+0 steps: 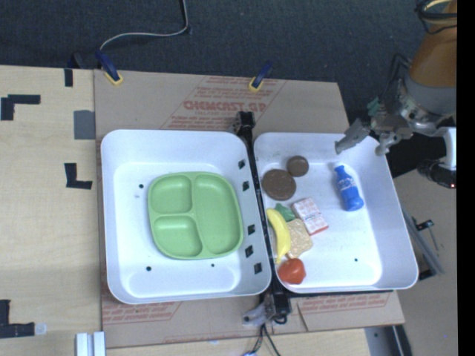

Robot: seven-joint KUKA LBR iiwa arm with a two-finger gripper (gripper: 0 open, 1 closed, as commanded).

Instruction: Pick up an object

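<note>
Two shallow white bins sit side by side on a sheet of printed brown cardboard (223, 102). The left bin (119, 199) holds one thing — a pale green plate (196, 215) of smooth plastic, rounded at the corners and split into three compartments, lying flat near the bin's middle.

The right bin (386, 251) carries a scatter of small objects, most crowded toward its left wall. A blue bottle (346, 188) with a white cap lies on its side, well apart from the rest, toward the far right part of the bin floor. Two brown discs lie near the far left corner: a larger one (278, 184) and a smaller one (297, 166) just beside it. Nearer the front along the left wall lie a curved yellow banana (279, 229), a pale beige textured slab (298, 237) touching it, a small white packet with red print (310, 216), a bit of green (288, 213), and a round red tomato-like piece (293, 271) close to the front left corner.

The gripper (361, 136) hangs over the far right edge of the right bin, above the bottle and apart from it; its two grey fingers are spread wide with nothing between them.
</note>
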